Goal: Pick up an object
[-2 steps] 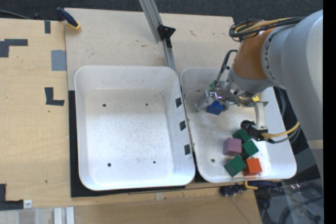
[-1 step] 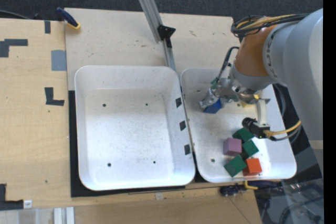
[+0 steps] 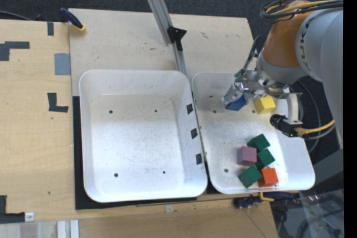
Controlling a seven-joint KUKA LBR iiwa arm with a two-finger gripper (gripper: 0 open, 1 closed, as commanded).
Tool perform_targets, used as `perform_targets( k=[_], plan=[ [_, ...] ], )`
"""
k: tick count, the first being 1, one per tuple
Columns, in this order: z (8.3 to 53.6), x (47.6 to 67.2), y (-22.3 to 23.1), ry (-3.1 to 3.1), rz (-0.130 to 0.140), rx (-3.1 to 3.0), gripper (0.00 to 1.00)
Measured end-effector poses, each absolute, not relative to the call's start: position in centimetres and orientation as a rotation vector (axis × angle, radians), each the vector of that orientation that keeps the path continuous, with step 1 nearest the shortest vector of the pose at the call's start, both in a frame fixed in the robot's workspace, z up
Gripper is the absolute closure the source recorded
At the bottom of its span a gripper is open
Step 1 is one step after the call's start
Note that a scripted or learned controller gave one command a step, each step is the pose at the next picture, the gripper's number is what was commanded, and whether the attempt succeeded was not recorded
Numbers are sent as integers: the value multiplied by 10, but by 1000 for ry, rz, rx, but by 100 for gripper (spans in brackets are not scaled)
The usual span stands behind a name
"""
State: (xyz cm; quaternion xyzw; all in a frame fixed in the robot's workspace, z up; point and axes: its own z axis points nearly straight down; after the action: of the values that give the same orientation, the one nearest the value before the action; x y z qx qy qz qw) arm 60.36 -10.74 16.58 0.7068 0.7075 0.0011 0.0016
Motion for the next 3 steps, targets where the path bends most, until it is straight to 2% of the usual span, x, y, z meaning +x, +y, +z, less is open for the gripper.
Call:
perform_targets(
  k=[1,2,3],
  plan=[
    [229,603,-107,2220,4,2217,100],
    [270,603,-107,2222,2,2218,100],
    [251,596,-56,2229,-2,2218,100]
  ],
)
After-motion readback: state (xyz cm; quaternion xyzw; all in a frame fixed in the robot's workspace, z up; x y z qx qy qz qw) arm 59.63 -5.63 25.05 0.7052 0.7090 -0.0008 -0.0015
